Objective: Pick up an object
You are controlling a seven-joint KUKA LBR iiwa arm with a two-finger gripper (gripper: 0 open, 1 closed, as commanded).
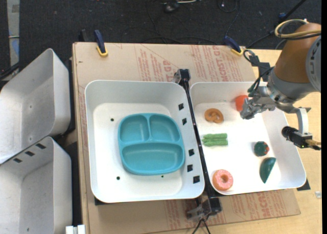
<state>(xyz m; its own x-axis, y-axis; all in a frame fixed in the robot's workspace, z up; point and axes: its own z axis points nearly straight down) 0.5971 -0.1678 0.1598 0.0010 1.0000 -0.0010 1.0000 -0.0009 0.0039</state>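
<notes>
The right white bin holds several small toys. A brown pretzel-like ring lies at the upper left, a green ridged piece below it, a pink frosted donut at the front. A dark green round piece and a dark green leaf-shaped piece lie at the right. A red-orange object sits near the back, partly hidden by my gripper, which hangs just right of it and touches or nearly touches it.
The left bin holds a teal divided tray. A black divider runs between the bins. Two more white bins stand off the bench at the left. Clamps grip the board's back edge.
</notes>
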